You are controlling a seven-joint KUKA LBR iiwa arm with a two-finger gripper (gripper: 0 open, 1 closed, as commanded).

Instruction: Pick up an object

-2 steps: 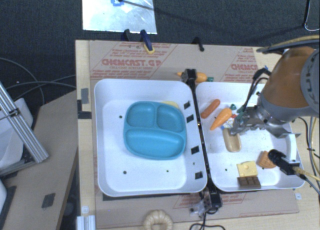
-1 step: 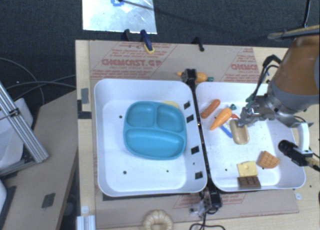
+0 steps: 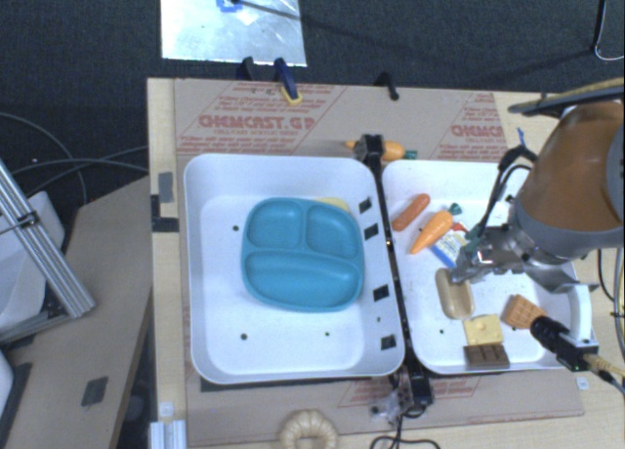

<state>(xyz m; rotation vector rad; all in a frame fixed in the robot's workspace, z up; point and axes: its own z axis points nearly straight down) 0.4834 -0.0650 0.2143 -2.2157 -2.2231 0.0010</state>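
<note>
- A brown cardboard sheet (image 3: pixel 254 115) covers the surface under both bins; red print on it reads "CHEMCAST GP" at upper left, and part of the same print shows at upper right.
- The left bin (image 3: pixel 210 242) holds a blue divided plate (image 3: pixel 301 252), lying flat near its middle, with something pale yellow peeking from behind the plate's far edge.
- A row of black clips (image 3: pixel 376 232) runs along the seam where the two bins meet.
- In the right bin (image 3: pixel 430 354), an orange sausage-shaped toy (image 3: pixel 410 209) and a toy carrot (image 3: pixel 434 229) lie near the far left corner, just beside each other.
- Nearer the camera sit a tan bread-like piece (image 3: pixel 454 296), a pale yellow block on a brown slab (image 3: pixel 484 340), and an orange waffle-textured piece (image 3: pixel 521 312).
- The claw (image 3: pixel 471 260) hangs low over the right bin, just above the tan piece; whether it is clenched or released I cannot tell.
- The arm (image 3: pixel 576 183) comes in from the right.
</note>
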